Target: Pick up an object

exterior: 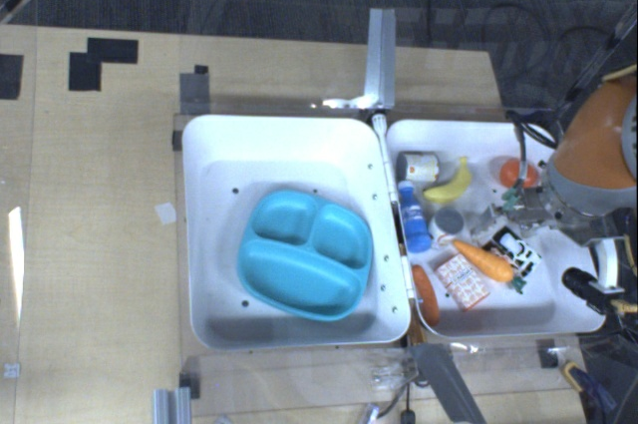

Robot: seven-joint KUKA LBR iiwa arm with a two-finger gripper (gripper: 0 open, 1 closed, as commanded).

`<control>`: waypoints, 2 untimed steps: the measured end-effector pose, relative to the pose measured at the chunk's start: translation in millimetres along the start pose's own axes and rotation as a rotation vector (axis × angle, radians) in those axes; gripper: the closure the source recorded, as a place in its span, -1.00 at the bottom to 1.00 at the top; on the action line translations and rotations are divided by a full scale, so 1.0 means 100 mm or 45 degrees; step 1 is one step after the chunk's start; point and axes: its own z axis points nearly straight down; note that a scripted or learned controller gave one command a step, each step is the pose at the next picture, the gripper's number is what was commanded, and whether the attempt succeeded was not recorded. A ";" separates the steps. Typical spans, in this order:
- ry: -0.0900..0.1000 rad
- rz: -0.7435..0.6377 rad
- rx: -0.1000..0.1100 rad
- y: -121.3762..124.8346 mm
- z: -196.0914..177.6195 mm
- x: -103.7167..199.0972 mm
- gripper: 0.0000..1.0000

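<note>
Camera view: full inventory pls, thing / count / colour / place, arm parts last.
bins: 2, white, side by side on the bench
divided plate: 1, light blue, middle of left bin
banana: 1, yellow, right bin, far side
carrot: 1, orange, right bin, centre
bottle: 1, blue, right bin beside the divider
carton: 1, red and white, right bin, near side
sausage-like item: 1, red-brown, right bin, near left corner
arm: 1, grey with orange band, over right bin's right edge

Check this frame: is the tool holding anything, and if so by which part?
Cannot be told. The tool sits low in the right bin, beside the carrot and a black-and-white item, but nothing visibly sits in its grasp.
</note>
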 end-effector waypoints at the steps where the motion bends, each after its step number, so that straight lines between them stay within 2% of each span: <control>1: -0.002 0.000 -0.008 0.02 -0.12 0.00 1.00; 2: 0.000 0.130 -0.006 0.09 -1.24 0.65 1.00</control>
